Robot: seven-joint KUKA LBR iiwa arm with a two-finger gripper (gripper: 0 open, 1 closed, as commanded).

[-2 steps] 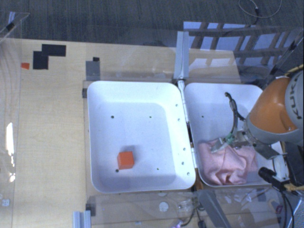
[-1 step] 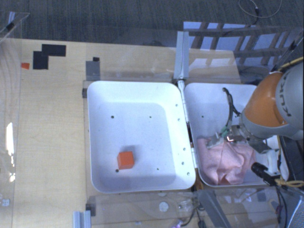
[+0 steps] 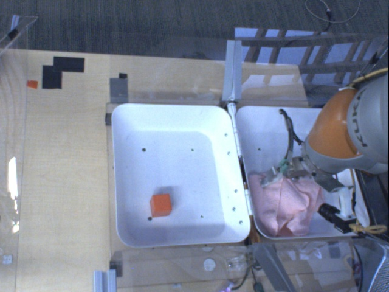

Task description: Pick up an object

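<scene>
A small orange block [image 3: 161,205] lies in the left bin [image 3: 127,163], near its front left. A crumpled pink cloth [image 3: 284,204] fills the front of the right bin [image 3: 261,126]. My gripper [image 3: 290,168] is low over the cloth's rear edge, below the orange band [image 3: 333,129] of the arm, and seems to touch the fabric. The arm's body hides the right side of this bin.
The two bins meet at a raised rim [image 3: 240,163] in the middle. A black cable [image 3: 288,126] curves down to the wrist. Black markers [image 3: 61,70] and a small orange tag [image 3: 31,84] sit on the wooden bench at far left.
</scene>
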